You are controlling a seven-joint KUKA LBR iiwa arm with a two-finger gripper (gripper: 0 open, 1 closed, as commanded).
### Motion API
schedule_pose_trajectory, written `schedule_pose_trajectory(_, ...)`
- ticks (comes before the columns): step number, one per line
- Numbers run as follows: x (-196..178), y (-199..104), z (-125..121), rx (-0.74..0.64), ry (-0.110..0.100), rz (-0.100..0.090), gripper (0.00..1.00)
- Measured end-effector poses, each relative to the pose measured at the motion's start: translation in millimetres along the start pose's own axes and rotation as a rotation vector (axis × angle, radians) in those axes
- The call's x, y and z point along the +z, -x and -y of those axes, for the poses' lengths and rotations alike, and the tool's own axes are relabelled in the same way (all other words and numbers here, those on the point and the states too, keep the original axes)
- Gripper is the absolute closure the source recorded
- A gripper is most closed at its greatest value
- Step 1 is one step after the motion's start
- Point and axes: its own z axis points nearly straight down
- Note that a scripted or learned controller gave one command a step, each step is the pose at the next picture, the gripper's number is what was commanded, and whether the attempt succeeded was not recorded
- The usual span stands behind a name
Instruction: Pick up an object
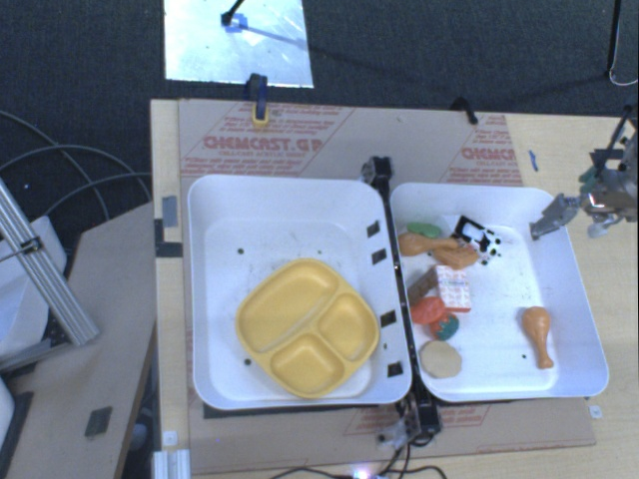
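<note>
Grey metal gripper [567, 213] hovered at the right bin's [574, 367] far right rim, fingers spread and holding nothing, evidently staged to descend. Drumstick [538, 333] lay nearest, isolated; other toys [446, 282] crowded the divider. Yellow tray [307, 327] occupied the left bin [215, 267].

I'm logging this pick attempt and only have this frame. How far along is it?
Early stage. Nothing looks picked yet: the drumstick, the small carton and the other toys all lie on the floor of the right bin, and the yellow tray sits in the left bin. The gripper hangs over the right bin's far right edge with nothing between its fingers. Descending, grasping and lifting remain.
</note>
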Motion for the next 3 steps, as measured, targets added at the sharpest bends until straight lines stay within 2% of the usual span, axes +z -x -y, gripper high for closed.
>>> schedule_pose_trajectory(1, 56.0, -43.5, 42.3, -0.003, -0.007, -0.005, 0.00)
schedule_pose_trajectory(2, 194.4, -107.2, 75.2, -0.004, -0.004, -0.005, 0.00)
schedule_pose_trajectory(3, 191.1, -81.9, 74.9, 0.003, -0.001, 0.000, 0.00)
